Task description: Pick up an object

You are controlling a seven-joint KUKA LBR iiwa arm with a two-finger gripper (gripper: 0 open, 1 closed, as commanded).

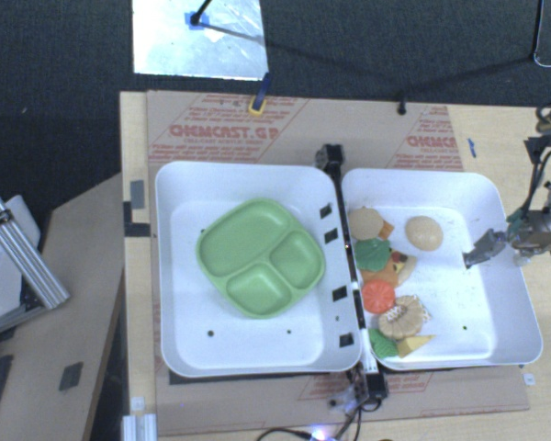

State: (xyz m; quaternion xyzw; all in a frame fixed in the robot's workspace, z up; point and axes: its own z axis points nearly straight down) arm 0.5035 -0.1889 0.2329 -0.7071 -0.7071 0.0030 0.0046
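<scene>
From my seat the arm is mostly cut off at the right edge; I make out just the gripper (485, 246), a grey tip poking leftward over the right rim of the right bin (510, 333), and I cannot tell its jaw state. It hangs apart from the toy food (386, 278), which is piled against that bin's left wall, the pieces overlapping and hard to separate. The left bin (179, 338) holds a green divided plate (261, 257), lying flat.
</scene>
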